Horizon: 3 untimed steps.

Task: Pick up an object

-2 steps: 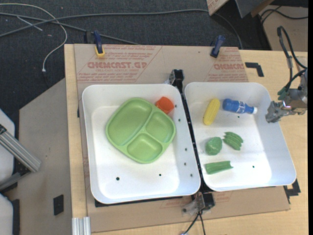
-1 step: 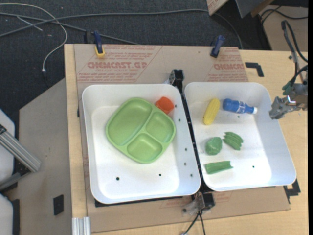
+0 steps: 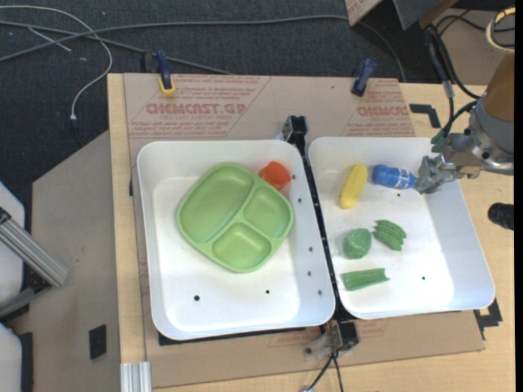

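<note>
Camera view: two white bins sit side by side on the counter. The left bin (image 3: 163, 300) has a green plate (image 3: 235, 216) w/ three parts, and a small orange thing (image 3: 276, 172) touches the plate's back edge.

The right bin (image 3: 458, 276) has a yellow banana (image 3: 353, 185) and a blue thing (image 3: 391, 176) near its back edge. Three green things lie nearer the front: a round one (image 3: 356, 243), a bumpy one (image 3: 390, 233) and a long flat one (image 3: 364, 279).

The pincer (image 3: 429, 178) is low by the bin's back right corner, just beside the blue thing's right end. Can't tell if it's apart or together, or if it holds anything.

What could go wrong: the blue thing looks round, so it may roll off toward the banana if it gets bumped from the side. The bin wall is also v. close, so the pincer could knock it.
</note>
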Each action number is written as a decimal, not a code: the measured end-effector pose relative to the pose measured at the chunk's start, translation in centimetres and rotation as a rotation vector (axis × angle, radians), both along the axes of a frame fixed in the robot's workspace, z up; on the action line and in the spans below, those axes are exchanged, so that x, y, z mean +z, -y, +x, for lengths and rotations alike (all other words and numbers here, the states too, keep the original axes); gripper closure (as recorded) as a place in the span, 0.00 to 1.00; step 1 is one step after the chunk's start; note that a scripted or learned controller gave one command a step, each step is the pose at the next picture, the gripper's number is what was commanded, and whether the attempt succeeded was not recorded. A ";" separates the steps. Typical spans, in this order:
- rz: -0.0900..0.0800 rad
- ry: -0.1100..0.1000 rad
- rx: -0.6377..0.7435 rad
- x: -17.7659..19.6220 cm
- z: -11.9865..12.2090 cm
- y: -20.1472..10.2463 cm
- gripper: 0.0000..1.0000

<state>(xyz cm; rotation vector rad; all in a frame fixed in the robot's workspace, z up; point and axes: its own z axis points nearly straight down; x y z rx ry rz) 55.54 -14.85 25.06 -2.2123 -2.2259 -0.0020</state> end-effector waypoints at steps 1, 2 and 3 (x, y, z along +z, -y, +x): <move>-0.001 0.004 0.001 0.6 1.2 -5.4 1.00; 0.000 -0.001 0.000 -1.0 2.8 -10.4 1.00; 0.000 0.003 0.001 -1.0 4.0 -16.6 1.00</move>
